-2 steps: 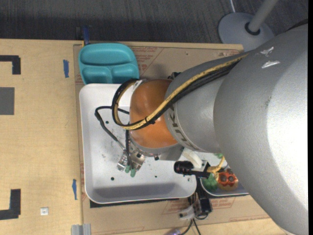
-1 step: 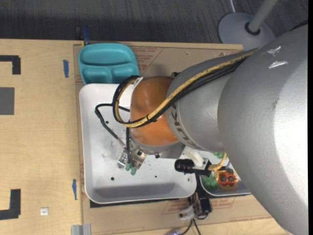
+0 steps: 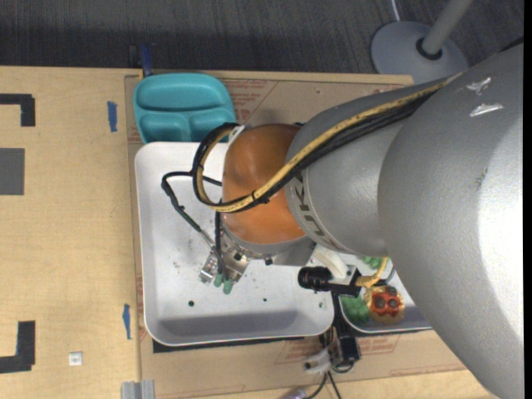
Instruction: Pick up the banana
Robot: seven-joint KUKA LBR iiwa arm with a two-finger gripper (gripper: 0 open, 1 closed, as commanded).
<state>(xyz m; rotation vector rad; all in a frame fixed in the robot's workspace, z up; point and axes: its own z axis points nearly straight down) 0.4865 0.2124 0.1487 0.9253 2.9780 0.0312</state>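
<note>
My gripper (image 3: 222,283) hangs low over the middle of the left white bin (image 3: 166,306). Its green-tipped fingers (image 3: 218,282) are shut, close together, with nothing between them. In the right bin (image 3: 399,327) a small yellow piece (image 3: 376,263) peeks out from under the arm's edge; it may be the banana, but most of it is hidden. The grey arm with its orange band (image 3: 253,189) covers nearly all of the right bin and the back of the left bin.
A teal divided tray (image 3: 183,106) sits behind the left bin. A green object (image 3: 356,306) and an orange one (image 3: 386,303) lie in the right bin's front corner. Black cables (image 3: 179,202) loop over the left bin. Brown bench surface (image 3: 66,223) lies to the left.
</note>
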